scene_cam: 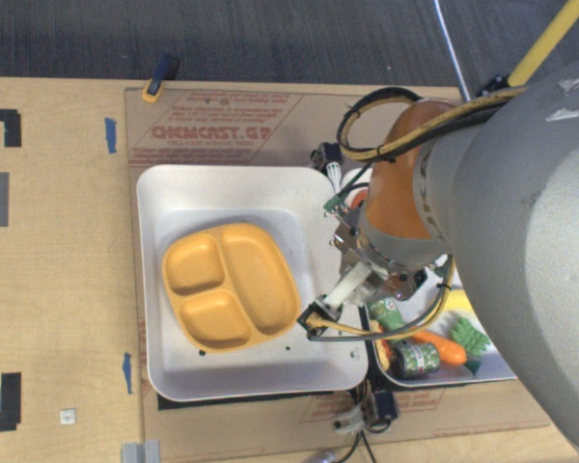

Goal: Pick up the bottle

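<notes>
A small dark bottle with a green label (417, 357) lies on its side at the front of the right bin (444, 378), next to an orange carrot (446, 348). The grey arm with its orange band (398, 201) covers most of that bin. The gripper (378, 292) hangs under the wrist over the bin's left edge, just behind and left of the bottle, largely hidden by the wrist body and cables. Nothing can be seen held in it.
The left bin (164, 201) holds a yellow divided plate (230, 284). A green leafy toy (469, 337) and a green-labelled item (387, 313) lie near the carrot. Black and yellow cables (330, 328) loop over the wall between the bins.
</notes>
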{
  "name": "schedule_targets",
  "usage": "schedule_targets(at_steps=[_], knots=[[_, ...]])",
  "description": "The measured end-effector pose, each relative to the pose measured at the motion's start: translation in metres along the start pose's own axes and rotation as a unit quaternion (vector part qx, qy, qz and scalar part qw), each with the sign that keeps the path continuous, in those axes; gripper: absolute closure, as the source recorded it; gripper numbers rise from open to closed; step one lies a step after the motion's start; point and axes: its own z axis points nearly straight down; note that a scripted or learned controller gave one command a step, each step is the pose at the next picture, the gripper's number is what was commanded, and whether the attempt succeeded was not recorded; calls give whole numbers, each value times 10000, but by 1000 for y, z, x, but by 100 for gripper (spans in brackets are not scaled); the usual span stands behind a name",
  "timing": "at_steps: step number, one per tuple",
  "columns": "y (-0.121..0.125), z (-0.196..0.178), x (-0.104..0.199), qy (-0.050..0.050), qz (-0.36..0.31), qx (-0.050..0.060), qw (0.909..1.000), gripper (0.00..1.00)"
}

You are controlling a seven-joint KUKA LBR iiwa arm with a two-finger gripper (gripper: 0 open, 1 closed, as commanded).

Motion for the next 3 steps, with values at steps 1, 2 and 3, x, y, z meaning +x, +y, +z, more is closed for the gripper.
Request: schedule_targets(at_steps=[1, 2, 3], knots=[[-37, 3, 11, 3, 683, 1, 9977, 100], [-3, 94, 39, 66, -912, 29, 9958, 100], [33, 95, 74, 42, -2489, -7, 9685, 100]])
